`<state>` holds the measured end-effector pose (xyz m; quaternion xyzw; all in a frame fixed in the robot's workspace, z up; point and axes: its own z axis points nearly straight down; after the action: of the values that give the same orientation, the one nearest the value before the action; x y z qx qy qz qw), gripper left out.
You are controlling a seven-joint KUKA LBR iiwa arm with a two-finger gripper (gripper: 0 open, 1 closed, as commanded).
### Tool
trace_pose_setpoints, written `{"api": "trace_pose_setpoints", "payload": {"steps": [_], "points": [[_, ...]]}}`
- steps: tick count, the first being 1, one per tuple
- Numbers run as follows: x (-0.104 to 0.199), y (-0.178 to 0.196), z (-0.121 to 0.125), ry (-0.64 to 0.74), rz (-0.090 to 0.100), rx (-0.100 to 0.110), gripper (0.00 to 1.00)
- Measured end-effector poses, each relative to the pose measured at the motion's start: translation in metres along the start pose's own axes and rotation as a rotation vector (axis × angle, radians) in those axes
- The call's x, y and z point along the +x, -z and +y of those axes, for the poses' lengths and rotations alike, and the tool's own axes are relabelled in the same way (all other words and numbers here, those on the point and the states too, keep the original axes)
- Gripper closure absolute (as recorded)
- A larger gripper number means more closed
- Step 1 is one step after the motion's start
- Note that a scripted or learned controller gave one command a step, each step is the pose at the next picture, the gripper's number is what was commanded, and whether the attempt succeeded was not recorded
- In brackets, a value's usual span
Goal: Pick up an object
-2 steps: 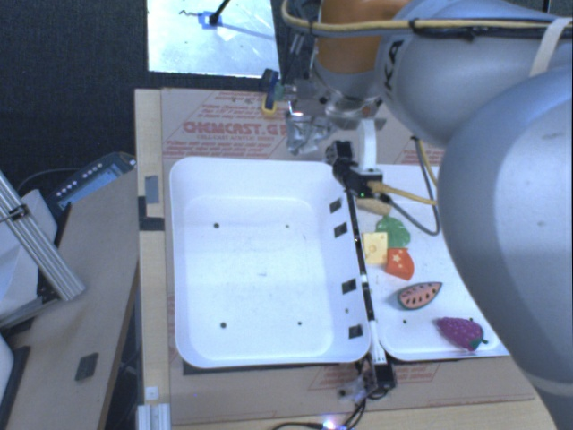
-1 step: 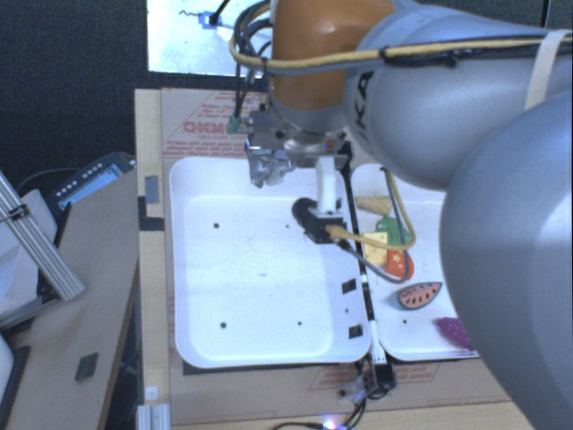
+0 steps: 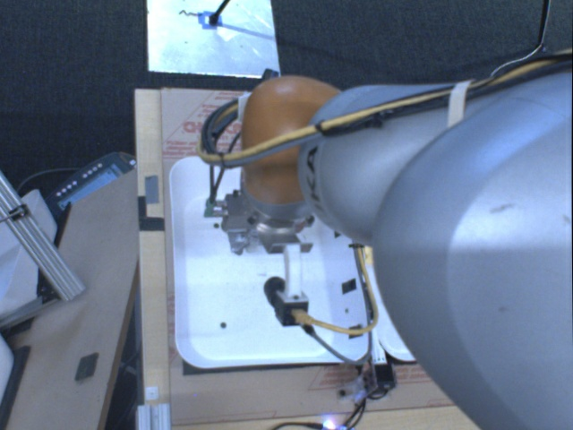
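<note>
My gripper (image 3: 260, 234) hangs below the orange band of the arm (image 3: 273, 137), low over the upper middle of the left white bin (image 3: 201, 330). The grey metal gripper body hides what is under it, and I see nothing held. A small dark piece (image 3: 349, 287) lies on the bin floor to the right of the gripper, and a tiny dark speck (image 3: 222, 325) sits nearer the front. The big grey arm link (image 3: 466, 240) covers almost all of the right bin.
Brown cardboard (image 3: 179, 119) lies under the bins. A wooden bench top (image 3: 89, 276) with an aluminium rail (image 3: 40, 249) and a blue-grey device (image 3: 94, 176) stands to the left. A shiny plate (image 3: 210, 25) lies at the back.
</note>
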<state>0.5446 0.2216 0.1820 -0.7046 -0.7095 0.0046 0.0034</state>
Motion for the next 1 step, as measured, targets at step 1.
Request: {"api": "trace_pose_setpoints", "payload": {"steps": [1], "points": [[0.0148,0.1370,-0.0262,0.001,0.009,-0.023,1.00]]}}
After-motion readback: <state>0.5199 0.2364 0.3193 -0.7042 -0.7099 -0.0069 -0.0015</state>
